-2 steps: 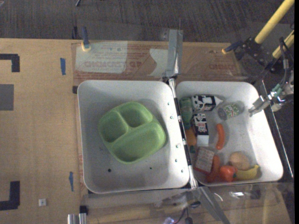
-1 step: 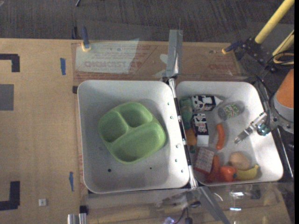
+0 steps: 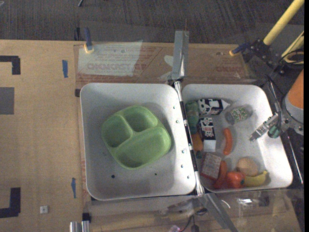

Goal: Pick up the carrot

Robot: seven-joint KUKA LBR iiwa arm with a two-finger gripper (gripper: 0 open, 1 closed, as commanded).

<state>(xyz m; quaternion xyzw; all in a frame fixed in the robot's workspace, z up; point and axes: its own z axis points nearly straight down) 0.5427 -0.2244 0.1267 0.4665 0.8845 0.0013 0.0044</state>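
The carrot (image 3: 228,141) is a small orange stick lying nearly upright in the picture, in the middle of the right bin (image 3: 275,153). My gripper (image 3: 267,128) hangs over the right side of that bin, to the right of the carrot and slightly farther back, apart from it. Nothing is seen held in it. The arm's orange band (image 3: 299,93) shows at the view's right edge.
Around the carrot lie two cow-patterned cartons (image 3: 208,128), a green can (image 3: 192,111), a grey-green packet (image 3: 239,114), an orange piece (image 3: 197,142) by the left wall, a red vegetable (image 3: 234,179), a banana (image 3: 256,179) and a beige round item (image 3: 247,166). A green divided plate (image 3: 136,137) sits in the left bin (image 3: 96,105).
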